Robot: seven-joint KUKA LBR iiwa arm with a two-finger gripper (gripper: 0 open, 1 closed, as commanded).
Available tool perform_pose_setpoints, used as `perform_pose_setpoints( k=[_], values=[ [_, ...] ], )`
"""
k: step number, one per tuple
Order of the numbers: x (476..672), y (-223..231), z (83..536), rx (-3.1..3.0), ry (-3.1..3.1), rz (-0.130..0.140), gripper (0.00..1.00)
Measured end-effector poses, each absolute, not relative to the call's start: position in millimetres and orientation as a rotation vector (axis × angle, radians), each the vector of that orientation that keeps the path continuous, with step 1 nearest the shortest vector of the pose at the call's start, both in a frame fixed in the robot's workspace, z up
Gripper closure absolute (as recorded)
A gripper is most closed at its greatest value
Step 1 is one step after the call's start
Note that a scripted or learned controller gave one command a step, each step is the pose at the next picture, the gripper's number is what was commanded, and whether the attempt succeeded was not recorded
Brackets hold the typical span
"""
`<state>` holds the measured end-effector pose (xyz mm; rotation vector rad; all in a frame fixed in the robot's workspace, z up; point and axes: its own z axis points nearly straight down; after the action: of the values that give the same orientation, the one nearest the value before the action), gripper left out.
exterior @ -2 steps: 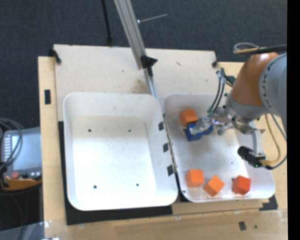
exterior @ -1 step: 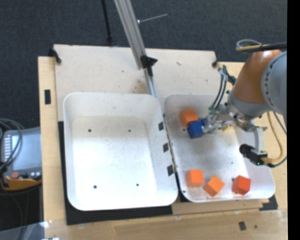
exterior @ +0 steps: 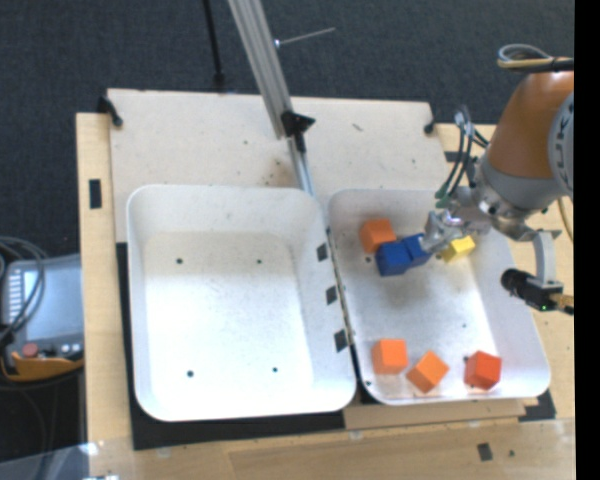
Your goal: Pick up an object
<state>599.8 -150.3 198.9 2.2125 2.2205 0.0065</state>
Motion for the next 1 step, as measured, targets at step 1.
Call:
perform_pose_setpoints(
  k=[1],
  values=[
    [601.3, -151.7, 240.0, 2.211, 2.223, 0.005, 1.0]
  ],
)
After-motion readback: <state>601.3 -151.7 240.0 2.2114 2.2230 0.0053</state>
